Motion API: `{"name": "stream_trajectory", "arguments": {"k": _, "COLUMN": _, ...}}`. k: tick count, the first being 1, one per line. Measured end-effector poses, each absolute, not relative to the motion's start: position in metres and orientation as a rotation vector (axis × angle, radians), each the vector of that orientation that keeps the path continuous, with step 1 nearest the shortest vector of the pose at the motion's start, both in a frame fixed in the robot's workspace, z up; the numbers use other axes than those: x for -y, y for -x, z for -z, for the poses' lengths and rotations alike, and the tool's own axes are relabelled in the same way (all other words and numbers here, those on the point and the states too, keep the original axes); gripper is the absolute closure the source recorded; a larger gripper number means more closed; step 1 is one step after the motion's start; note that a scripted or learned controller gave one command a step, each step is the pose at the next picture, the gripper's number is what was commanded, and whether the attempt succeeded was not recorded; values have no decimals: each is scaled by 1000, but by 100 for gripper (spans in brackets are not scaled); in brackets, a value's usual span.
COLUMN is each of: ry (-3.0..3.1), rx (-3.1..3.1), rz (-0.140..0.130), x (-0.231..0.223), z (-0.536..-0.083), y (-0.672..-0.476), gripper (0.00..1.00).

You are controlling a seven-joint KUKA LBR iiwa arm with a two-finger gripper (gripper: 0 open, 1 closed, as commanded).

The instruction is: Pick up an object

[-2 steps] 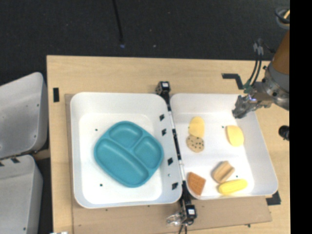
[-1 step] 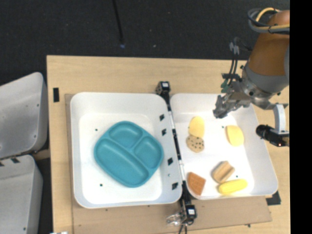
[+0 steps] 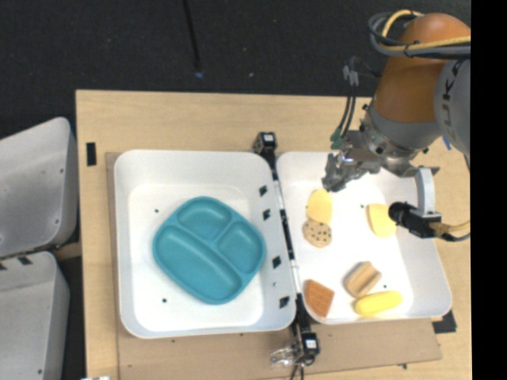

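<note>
Pale yellow food piece [image 3: 320, 205] lies in right bin [image 3: 412, 303], just below jaws of gripper [image 3: 336, 178]; jaw state unclear. Cookie [image 3: 317, 233] touching below it. Teal divided plate [image 3: 208, 248] in left bin [image 3: 135, 212].

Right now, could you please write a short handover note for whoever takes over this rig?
Gripper: low over the right bin, just above the pale yellow piece; no object seen between its fingers.
Right bin also holds a speckled cookie, a yellow chunk, an orange wedge, a tan block and a yellow banana-like piece.
Left bin holds a teal divided tray.
Done: nothing lifted.
Left: grasp and lift one object.
</note>
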State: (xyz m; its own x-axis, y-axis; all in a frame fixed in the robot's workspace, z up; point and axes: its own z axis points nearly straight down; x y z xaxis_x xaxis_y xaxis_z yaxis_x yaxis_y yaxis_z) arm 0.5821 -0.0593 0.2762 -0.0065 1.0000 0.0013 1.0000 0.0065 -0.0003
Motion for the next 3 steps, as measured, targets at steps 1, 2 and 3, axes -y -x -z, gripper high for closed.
{"name": "stream_trajectory", "arguments": {"k": 1, "ry": 2215, "rx": 2227, "rz": 0, "x": 13, "z": -262, "y": -583, "gripper": 100}}
{"name": "stream_trajectory", "arguments": {"k": 2, "ry": 2214, "rx": 2228, "rz": 0, "x": -37, "z": -261, "y": -581, "gripper": 100}}
{"name": "stream_trajectory", "arguments": {"k": 3, "ry": 2215, "rx": 2229, "rz": 3, "x": -83, "z": -263, "y": -588, "gripper": 100}}
